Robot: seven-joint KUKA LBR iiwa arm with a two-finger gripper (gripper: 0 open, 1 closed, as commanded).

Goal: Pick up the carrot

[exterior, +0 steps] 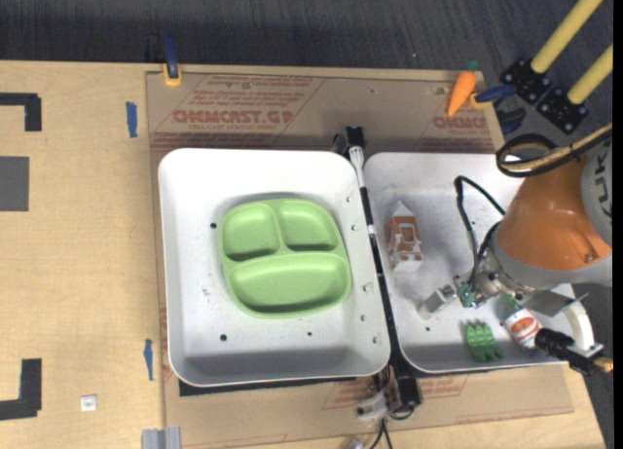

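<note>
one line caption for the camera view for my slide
Arm's gripper lowered into the right bin near a green block, while the carrot lies outside on the board behind it.

The left bin (185, 272) holds a green divided plate (285, 257), while the right bin (428, 179) holds a small brown-and-white carton (405, 239), a green block (481, 339) and a red-and-white item (523, 325). The arm (550, 228), with its orange band, reaches over the right bin, its gripper (458, 293) low near the bin floor between carton and block. The carrot (461, 93) lies outside the bins on the cardboard behind the right one.
</note>
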